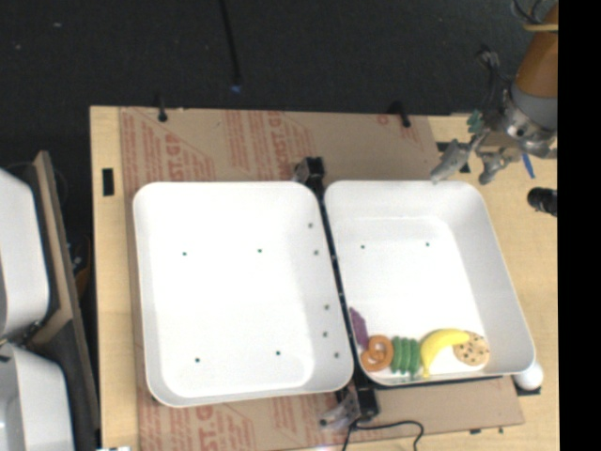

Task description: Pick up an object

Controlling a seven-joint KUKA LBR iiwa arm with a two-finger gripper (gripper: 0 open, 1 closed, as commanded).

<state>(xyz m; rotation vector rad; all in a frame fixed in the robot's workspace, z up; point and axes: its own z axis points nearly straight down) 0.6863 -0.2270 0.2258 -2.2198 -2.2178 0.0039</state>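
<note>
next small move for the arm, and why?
Probably swing the gripper toward the near edge of the right bin. It hangs open above that bin's far right corner, while the toys, among them a banana and a cookie, cluster along the near wall.

Smooth glossy white plastic bins (235, 252), matt printed cardboard sheet (235, 148), pale wooden bench (535, 252)

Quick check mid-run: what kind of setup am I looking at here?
Probably a lab bin-picking bench: two white bins on a cardboard-covered bench, toy food like a banana, and the gripper above.
</note>
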